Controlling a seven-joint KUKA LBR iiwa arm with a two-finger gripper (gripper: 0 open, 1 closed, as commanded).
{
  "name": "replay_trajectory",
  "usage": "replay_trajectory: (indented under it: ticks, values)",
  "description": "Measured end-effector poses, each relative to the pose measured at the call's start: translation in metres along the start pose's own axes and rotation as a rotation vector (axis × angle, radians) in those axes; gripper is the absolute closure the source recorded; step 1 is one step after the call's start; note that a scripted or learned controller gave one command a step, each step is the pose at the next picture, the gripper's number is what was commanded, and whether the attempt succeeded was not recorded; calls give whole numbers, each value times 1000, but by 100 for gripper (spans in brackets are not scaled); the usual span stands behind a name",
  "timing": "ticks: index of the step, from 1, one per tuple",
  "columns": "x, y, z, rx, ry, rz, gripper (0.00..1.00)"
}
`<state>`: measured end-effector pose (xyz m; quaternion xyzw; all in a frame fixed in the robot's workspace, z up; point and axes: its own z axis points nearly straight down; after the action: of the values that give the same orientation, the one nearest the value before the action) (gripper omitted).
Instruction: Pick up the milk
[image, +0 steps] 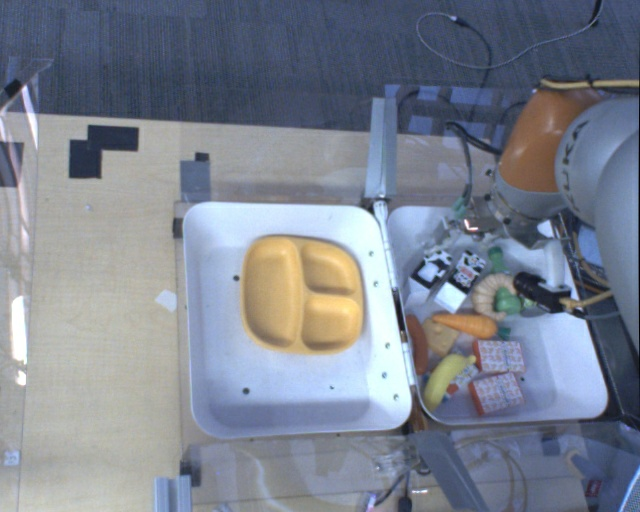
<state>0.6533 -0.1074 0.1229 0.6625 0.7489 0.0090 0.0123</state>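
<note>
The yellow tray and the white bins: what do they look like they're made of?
Yellow tray: likely molded plastic, matte, with smooth rounded compartments. Left bin and right bin: probably thin plastic or coated metal; smooth white surfaces with a soft sheen and rounded corners.

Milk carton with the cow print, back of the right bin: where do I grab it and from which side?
The milk carton seems to lie tipped at the right bin's back-left corner, a similar carton beside it. I would come straight down and close the gripper across its short flat sides. The bin wall on its left and the neighbour on its right leave little room, so aim carefully.
</note>
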Motion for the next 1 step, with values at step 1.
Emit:
replay_trajectory:
  ticks: [1]
  values:
    - [5,-37,11,-34,1,260,0]
